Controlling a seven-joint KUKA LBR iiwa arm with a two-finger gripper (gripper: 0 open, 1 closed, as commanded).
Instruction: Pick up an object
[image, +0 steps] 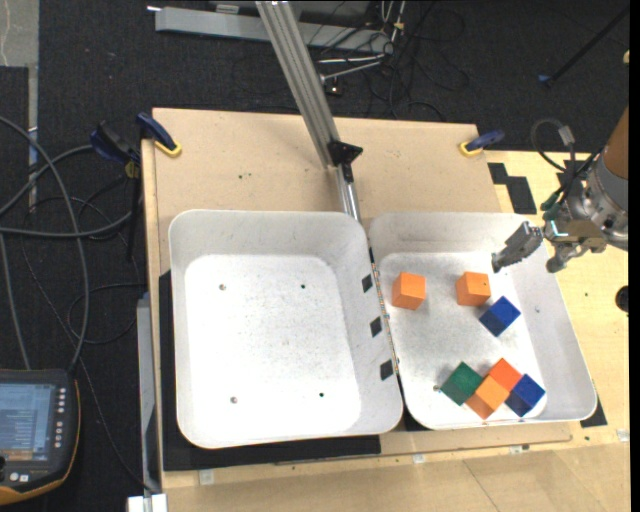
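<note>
Across the middle of the frame a pale fibreboard bench (250, 160) carries two shallow white bins with rounded corners and a faintly speckled, matte floor: the left bin (200, 300) and the right bin (420, 240), their rims touching at the centre. A slim metal pole (305, 80) slants down from the top of the frame to the seam between them. At the right edge the grey arm (610, 190) reaches in, and its gripper (535, 248) hangs over the upper right part of the right bin with both dark fingers spread apart and nothing between them. Small hard-edged cubes lie in the right bin: an orange cube (408, 290) near its left wall, another orange cube (473, 289) just below the gripper, a blue cube (500, 315) beside it, and in the lower right a tight cluster of a green cube (463, 383), two orange blocks (495, 387) and a blue block (526, 394).
</note>
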